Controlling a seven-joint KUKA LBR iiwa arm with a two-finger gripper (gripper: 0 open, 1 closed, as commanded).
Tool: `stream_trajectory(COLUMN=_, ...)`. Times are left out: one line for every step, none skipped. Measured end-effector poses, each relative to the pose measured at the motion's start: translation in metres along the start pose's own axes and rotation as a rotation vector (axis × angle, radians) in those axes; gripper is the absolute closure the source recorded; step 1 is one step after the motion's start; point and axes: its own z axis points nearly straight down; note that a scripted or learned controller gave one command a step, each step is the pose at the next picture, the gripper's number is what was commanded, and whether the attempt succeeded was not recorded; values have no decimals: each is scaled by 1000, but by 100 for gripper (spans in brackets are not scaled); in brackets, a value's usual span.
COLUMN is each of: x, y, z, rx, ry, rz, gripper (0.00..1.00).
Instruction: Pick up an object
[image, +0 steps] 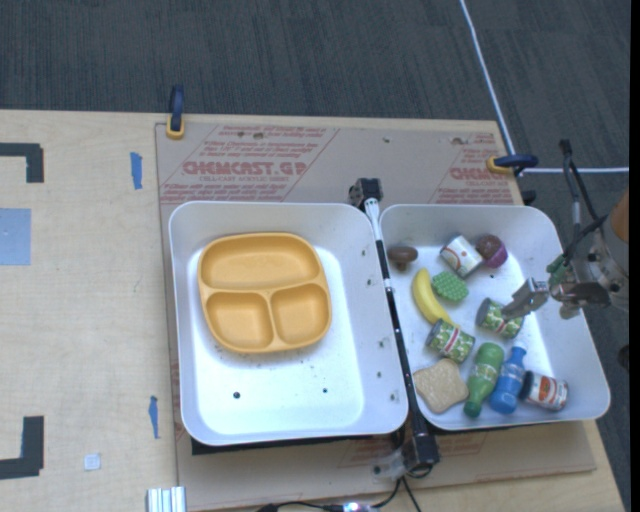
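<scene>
My gripper (546, 303) hangs over the right side of the right bin (580, 352), open, with nothing between its fingers. Its left fingertip (523, 298) is just up and right of a small green-labelled can (497, 317) and looks close to touching it. Other objects in this bin are a banana (428, 296), a green bumpy piece (451, 288), a white and red can (461, 255), a purple item (490, 248), a brown item (403, 255), a second can (451, 340), a cracker (441, 385), a green bottle (482, 377), a blue bottle (509, 380) and a red-capped can (545, 392).
The left bin (275, 410) holds a yellow divided plate (264, 291). A black ridge (385, 290) separates the two bins. Cables and a white rod (570, 171) run near the arm at the right. Bare bin floor lies under the gripper at the right wall.
</scene>
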Motion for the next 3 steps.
stream_trajectory(x=-5, y=-7, z=146, rx=-9, ry=-6, rz=3, gripper=0)
stream_trajectory(x=-4, y=-5, z=135, rx=-14, ry=-4, rz=2, gripper=100)
stream_trajectory(x=46, y=51, z=59, rx=-1, ry=0, rz=-1, gripper=100)
